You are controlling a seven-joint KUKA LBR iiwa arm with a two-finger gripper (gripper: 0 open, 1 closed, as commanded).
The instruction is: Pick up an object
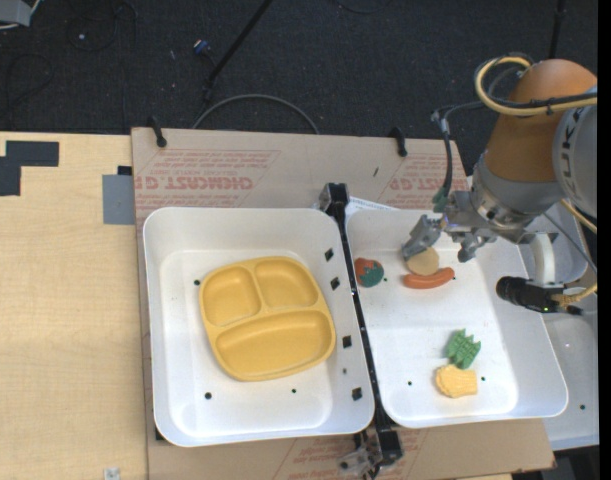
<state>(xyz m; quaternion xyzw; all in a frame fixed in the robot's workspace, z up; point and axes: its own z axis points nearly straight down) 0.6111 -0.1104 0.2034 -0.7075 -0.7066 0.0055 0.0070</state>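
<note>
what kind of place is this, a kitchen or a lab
Most likely a robotics lab, not a kitchen: a grey arm reaches over two white bins on a cardboard-covered bench, cables trail across the dark floor, and the food is toys, such as a pineapple.

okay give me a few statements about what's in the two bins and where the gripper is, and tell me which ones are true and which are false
1. The yellow divided tray lies in the left bin. True.
2. The toy pineapple sits on the yellow tray. False: it lies on the floor of the right bin, toward its near end.
3. The gripper hangs over the right bin, just above the beige round piece and the orange sausage. True.
4. The sausage lies in the left bin. False: it is in the right bin, next to the beige round piece.
5. A small red and green item lies in the right bin close to the divider between the bins. True.
</note>
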